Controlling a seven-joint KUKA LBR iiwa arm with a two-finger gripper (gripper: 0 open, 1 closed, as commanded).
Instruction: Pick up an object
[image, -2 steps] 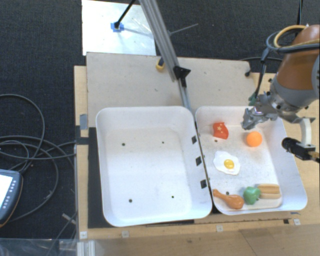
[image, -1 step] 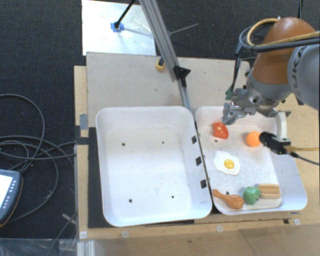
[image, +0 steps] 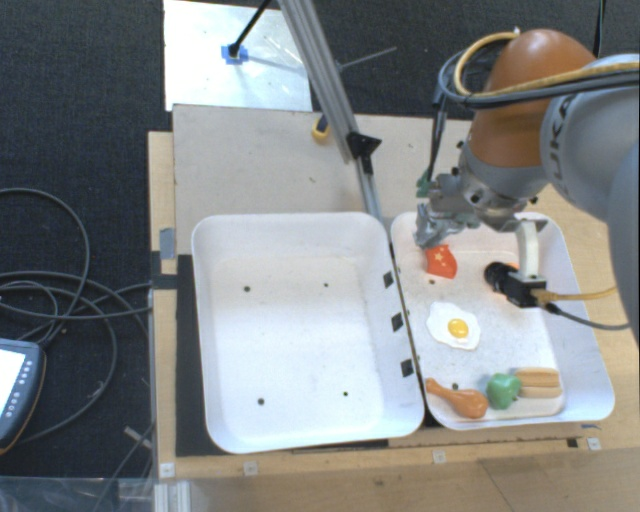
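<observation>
On the surface (image: 260, 160), the left white bin (image: 300, 330) sits beside the right white bin (image: 585, 390), their rims touching. Along the right bin's near edge lie a toy chicken drumstick (image: 458, 397), a green toy pepper (image: 503, 389) and a toy hot dog (image: 538, 381), close together. Above them rests a toy fried egg (image: 455, 327). Farther back, a red toy strawberry (image: 441, 262) lies just below the jaws, which hang at the bin's far left corner; whether they are apart or together I cannot tell
</observation>
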